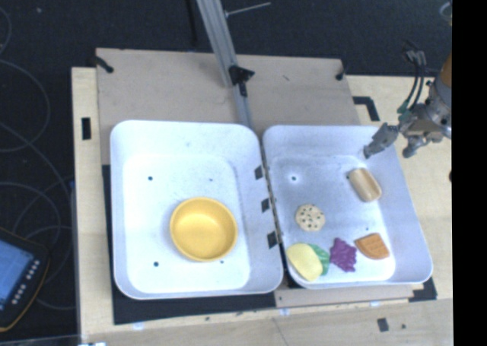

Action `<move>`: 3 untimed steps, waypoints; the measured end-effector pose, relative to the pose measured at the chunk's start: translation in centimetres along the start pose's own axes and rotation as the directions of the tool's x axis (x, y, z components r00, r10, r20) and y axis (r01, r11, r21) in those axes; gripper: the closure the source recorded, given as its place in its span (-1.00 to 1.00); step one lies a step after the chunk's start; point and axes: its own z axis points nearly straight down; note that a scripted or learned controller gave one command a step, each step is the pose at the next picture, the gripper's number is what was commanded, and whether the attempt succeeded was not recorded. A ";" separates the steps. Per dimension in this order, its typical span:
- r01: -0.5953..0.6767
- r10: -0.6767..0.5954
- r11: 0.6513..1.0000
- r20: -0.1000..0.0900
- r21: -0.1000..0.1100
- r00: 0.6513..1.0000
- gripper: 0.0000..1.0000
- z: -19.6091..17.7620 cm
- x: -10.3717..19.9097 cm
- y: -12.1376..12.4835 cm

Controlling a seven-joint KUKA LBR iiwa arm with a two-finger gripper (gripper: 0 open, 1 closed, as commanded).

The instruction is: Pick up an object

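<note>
A: Five items in right bin [396,185]: bread roll [364,184], cookie [310,217], lemon [304,261], grapes [343,254], orange wedge [373,246]; yellow bowl [202,228] left.
B: Gripper [397,141]?
A: Spread wide, holding nothing; above bin's upper-right rim, near roll.

On the tabletop [87,185] 2 bins sit side by side. The fingers [378,143] hang over the right bin [335,147], with a roll [364,184] just below them and a cookie [310,217], 3 more toys [341,255] farther down. Well left of the fingers, the left bin [137,154] holds a bowl [202,228].
</note>
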 end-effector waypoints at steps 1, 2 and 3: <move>0.001 -0.001 1.000 0.001 0.001 1.000 -1.00 0.0 0.0 0.0; -0.004 0.004 1.000 -0.001 0.005 1.000 -1.00 4.9 -0.1 -1.1; -0.006 0.006 1.000 -0.001 0.006 1.000 -1.00 11.3 0.0 -1.1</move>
